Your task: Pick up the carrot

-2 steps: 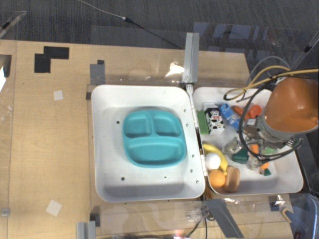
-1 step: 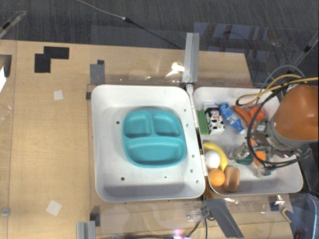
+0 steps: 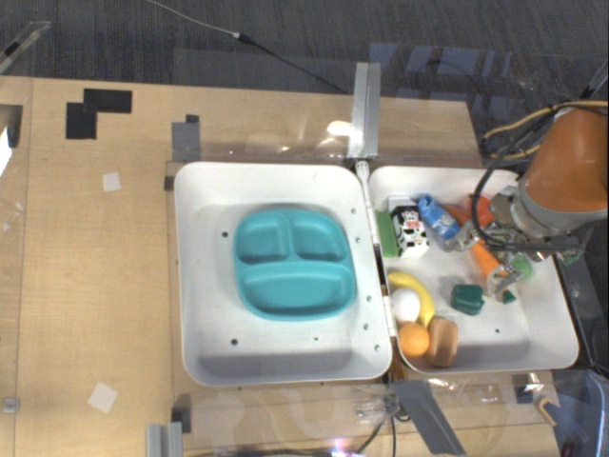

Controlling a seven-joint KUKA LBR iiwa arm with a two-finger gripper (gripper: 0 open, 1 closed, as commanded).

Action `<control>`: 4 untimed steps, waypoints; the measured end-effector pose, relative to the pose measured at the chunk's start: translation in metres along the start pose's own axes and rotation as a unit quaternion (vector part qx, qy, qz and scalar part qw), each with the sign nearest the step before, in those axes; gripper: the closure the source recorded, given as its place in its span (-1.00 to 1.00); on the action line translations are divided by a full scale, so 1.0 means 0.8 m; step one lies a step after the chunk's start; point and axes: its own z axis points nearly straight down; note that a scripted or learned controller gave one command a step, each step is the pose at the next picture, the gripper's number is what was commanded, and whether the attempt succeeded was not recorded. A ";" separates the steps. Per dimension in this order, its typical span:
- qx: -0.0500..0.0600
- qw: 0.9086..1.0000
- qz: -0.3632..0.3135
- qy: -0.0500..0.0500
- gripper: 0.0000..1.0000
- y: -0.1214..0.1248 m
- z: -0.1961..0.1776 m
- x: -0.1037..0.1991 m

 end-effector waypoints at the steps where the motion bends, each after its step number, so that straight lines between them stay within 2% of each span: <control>1: 0.000 1.000 -0.023 0.001 -1.00 0.082 -0.003 0.057; 2: 0.000 0.995 0.103 0.000 -1.00 0.016 0.000 -0.010; 3: 0.000 0.993 0.119 0.000 -1.00 0.071 -0.003 0.034; 4: -0.004 0.997 0.078 0.006 -1.00 -0.010 0.001 -0.099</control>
